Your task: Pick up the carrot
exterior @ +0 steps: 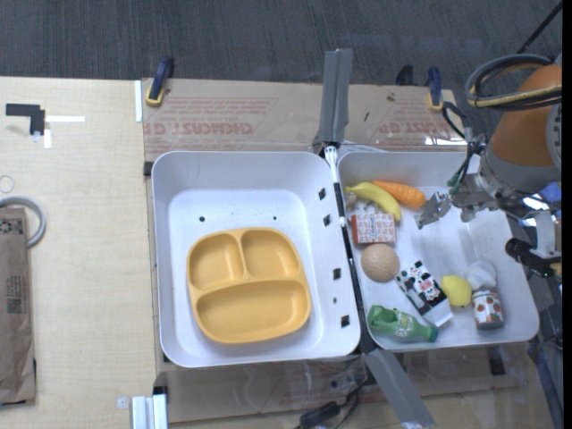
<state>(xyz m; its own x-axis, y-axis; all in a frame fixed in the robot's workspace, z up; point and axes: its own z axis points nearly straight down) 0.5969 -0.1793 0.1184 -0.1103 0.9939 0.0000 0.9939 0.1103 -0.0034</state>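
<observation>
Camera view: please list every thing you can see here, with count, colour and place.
bins: 2, white, side by side on the bench
divided plate: 1, yellow, in the left bin
carrot: 1, orange, far side of the right bin, beside the banana
banana: 1, yellow, right bin, left of the carrot
snack packet: 1, red and white, below the banana
round ball: 1, tan, right bin middle
cow-pattern carton: 1, black and white, right bin
lemon: 1, yellow, right of the carton
green bag: 1, near edge of the right bin
small jar: 1, red and white, right bin near corner
gripper: 1, grey, over the right bin, right of the carrot
</observation>
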